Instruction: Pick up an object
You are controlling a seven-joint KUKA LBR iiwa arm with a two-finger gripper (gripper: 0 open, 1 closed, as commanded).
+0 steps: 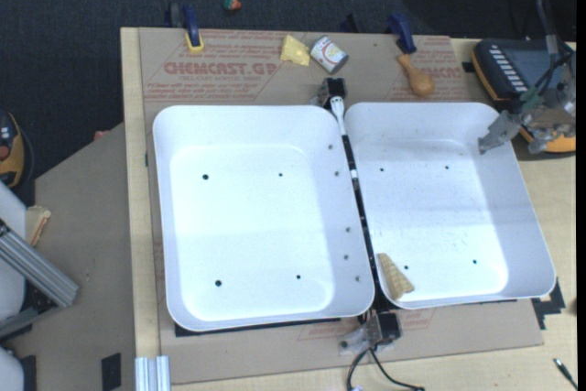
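A tan wedge-shaped object (pixel 395 276) lies in the right bin (pixel 439 197), in its near left corner against the wall. My gripper (pixel 499 132) shows as a grey tip at the right bin's far right rim, well away from the wedge. Nothing can be seen in its grasp. The arm behind it is mostly cut off at the right edge.
The left bin (pixel 256 215) sits beside the right one. Beyond the bins, on the board, lie a yellow piece (pixel 295 50), a small box (pixel 328 54) and a wooden-handled item (pixel 417 78). Blue clamps (pixel 191 27) hold the far edge. A black device (pixel 502 69) sits at far right.
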